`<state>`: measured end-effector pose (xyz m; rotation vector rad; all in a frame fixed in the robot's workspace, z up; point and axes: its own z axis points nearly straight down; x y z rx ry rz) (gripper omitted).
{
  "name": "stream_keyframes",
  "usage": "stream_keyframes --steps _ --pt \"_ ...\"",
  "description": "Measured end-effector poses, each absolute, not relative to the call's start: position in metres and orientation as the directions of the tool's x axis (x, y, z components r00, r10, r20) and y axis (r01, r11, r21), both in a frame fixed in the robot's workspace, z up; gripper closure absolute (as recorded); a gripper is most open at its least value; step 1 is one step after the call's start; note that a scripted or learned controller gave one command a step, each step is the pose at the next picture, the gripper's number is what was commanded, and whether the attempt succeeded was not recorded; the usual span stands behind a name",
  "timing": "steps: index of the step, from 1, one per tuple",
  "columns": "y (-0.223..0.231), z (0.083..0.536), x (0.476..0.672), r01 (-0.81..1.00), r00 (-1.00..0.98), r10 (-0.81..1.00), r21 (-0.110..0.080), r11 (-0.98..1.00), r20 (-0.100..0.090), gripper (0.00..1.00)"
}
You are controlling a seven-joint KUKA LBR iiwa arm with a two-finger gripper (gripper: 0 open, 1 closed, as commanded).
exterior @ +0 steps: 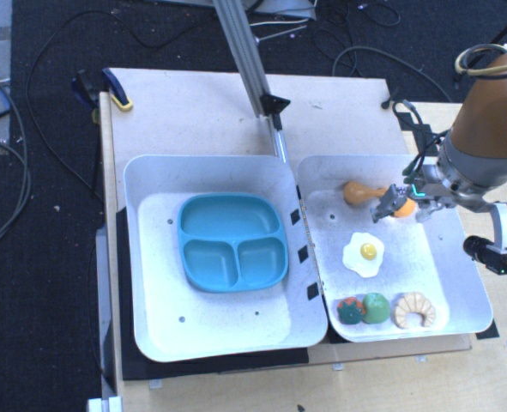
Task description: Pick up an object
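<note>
In the right bin (459, 299) lie a fried egg toy (364, 254), a croissant (415, 310), a green and red vegetable toy (364, 309) and an orange chicken-leg toy (362, 193). My gripper (396, 202) hangs low over the bin's far part, just right of the chicken leg's thin end. A small orange piece (402, 210) shows right at the fingertips; I cannot tell whether it is held.
The left bin (150, 230) holds a blue compartment plate (233, 241). A slanted metal pole (246, 45) rises from between the bins at the back. Cables lie on the dark floor beyond the bench. The arm's grey body (485, 136) fills the right side.
</note>
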<state>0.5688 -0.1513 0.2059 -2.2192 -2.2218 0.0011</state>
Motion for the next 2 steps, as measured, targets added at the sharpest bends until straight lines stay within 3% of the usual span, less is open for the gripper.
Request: stream_keyframes --steps 1,2 --pt "-0.151 0.206 0.569 1.0 -0.001 1.0 0.0 0.001 0.0 0.0" --pt "-0.148 0.16 0.577 1.0 -0.002 1.0 -0.003 0.002 0.0 0.0"
